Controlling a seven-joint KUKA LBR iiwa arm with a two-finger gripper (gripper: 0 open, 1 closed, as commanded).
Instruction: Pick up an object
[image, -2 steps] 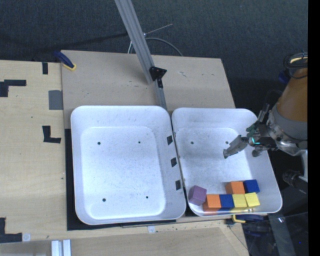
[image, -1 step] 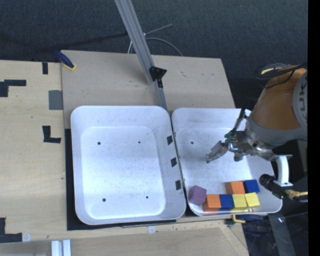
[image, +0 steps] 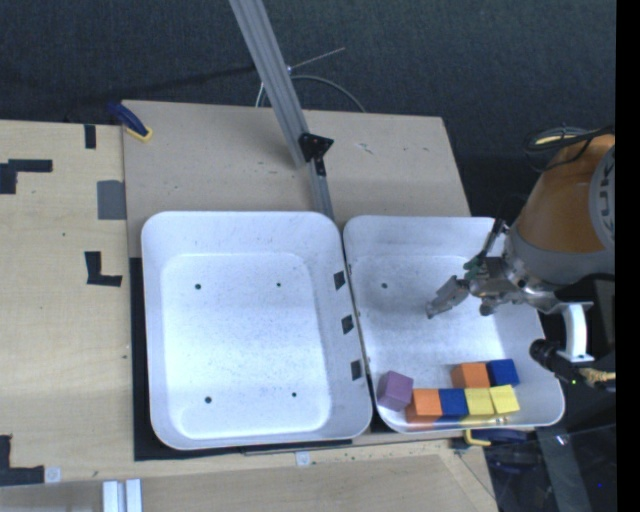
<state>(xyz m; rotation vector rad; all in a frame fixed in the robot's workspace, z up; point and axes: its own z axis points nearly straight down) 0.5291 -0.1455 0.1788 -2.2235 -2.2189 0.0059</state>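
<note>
Camera view, from above at a slant: the gripper (image: 450, 297) hangs over the middle of the right bin (image: 420, 232), its grey fingers (image: 446, 296) pointing left and slightly down in the picture. Whether the jaws are parted or closed cannot be told from this angle, and no block shows between them. Behind the gripper the wrist widens into the grey arm (image: 560, 262) with its orange band (image: 565, 205), coming in from the right edge.

The blocks lie well apart from the gripper, gathered along the near rim of that same bin. They form a loose row whose long axis runs left to right, parallel to the rim. A purple block (image: 396, 388) sits at the left end, turned a little off square and apart from the rest by a small gap. Next come an orange block (image: 427, 402), a blue block (image: 453, 402) and two yellow blocks (image: 491, 401), touching side by side. Just behind that row a second orange block (image: 470, 375) and a second blue block (image: 503, 372) sit together.

The left bin (image: 240, 232) adjoins the right one, both resting on the wooden bench (image: 200, 150). A slanted metal bar (image: 280, 85) crosses above the bench towards the seam between the bins.
</note>
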